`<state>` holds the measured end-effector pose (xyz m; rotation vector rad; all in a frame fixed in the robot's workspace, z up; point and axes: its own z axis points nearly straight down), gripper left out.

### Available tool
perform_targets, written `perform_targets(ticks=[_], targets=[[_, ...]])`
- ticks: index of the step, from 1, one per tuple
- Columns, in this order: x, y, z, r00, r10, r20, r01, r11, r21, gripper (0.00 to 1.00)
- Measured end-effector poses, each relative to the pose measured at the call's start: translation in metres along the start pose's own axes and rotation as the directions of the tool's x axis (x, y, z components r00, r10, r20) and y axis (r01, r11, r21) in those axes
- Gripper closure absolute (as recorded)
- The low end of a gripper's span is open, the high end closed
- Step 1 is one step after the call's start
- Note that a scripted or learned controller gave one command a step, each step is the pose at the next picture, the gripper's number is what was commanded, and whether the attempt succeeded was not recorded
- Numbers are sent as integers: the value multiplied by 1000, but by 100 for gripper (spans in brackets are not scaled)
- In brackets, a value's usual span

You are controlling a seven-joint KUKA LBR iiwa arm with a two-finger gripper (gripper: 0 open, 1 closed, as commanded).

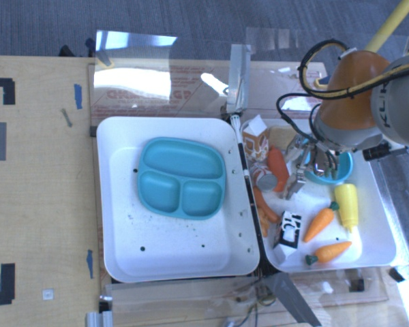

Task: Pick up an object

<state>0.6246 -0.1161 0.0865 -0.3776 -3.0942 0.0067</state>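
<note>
Here the gripper (305, 171) hangs open, empty, just beside the red pepper (278, 167).

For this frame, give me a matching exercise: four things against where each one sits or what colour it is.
Things:
1. divided plate
2. corn cob
3. pincer
4. black and white box

Descriptions:
A. yellow, by the right bin's right side
B. over the right bin, beside a blue bowl
C. light blue, in the left bin
D. near the right bin's front left corner

Pairs: 1-C, 2-A, 3-B, 4-D
</note>
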Motion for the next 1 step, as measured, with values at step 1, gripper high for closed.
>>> perform_targets(ticks=[1], targets=[[56,-39,-1,999,14,32,-14,1000,-8,0]])
